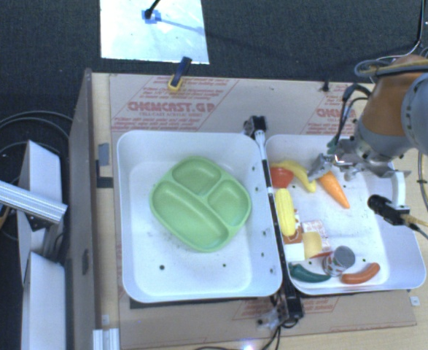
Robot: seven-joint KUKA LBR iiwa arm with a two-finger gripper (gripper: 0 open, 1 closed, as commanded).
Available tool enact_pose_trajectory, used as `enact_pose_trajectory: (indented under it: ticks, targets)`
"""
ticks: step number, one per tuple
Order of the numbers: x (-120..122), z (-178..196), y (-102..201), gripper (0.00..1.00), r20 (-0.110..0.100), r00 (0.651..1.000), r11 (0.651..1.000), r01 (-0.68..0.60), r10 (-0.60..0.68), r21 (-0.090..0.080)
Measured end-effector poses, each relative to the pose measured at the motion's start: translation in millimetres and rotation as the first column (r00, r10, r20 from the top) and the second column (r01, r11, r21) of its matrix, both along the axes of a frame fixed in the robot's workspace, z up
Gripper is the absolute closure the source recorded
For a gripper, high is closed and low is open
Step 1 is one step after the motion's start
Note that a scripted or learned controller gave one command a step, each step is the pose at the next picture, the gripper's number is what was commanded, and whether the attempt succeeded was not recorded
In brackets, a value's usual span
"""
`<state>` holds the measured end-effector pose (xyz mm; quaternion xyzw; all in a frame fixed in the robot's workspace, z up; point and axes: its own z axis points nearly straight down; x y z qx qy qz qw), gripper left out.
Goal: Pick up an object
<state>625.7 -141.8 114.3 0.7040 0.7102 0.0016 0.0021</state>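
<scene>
A grey robot arm with an orange band reaches into the right-hand bin (410, 261) of two white bins on a table. Its fingers (329, 165) hang low over the toys, and whether they are spread or clenched cannot be told. An orange carrot (335, 188) lies just below the fingers, a yellow banana (299, 173) just to their left, a corn cob (285, 211) further down-left. Nothing appears lifted, so this looks like the approach step. Next, the fingers would likely need to settle around the carrot and close firmly.
</scene>
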Motion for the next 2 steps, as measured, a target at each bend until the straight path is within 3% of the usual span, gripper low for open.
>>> enact_pose_trajectory:
  ticks: [1,2]
  targets:
    - [1,-31,-3,0.0,-0.005,1.0,1.0,0.004,-0.004,0.0]
    - [2,-19,-3,1.0,-0.001,1.0,1.0,0.002,-0.002,0.0]
